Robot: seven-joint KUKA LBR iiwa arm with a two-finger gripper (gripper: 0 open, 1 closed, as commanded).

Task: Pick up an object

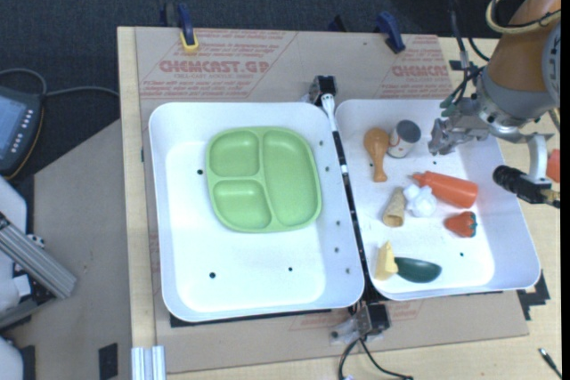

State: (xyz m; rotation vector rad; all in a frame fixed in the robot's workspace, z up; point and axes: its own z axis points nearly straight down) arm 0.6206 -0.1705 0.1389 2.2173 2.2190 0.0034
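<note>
My gripper [443, 141] hangs over the back of the right bin [508, 267], just right of a small grey-and-black can [406, 136]. A tan chicken drumstick [378, 152] lies left of the can. In front of the gripper lie an orange carrot [450, 187], a white lumpy piece [420, 200], an ice-cream cone [394, 208] and a red pepper [461, 224]. Near the bin's front sit a dark green cucumber-like piece [417, 270] and a yellow piece [385, 260]. Nothing shows between the fingers.
The left bin [240, 280] holds a green divided plate [264, 178]. A black divider [343, 191] runs between the bins. Blue clamps [186, 24] [389, 29] grip the board's back edge. The arm's grey body [525, 58] looms over the right bin's back corner.
</note>
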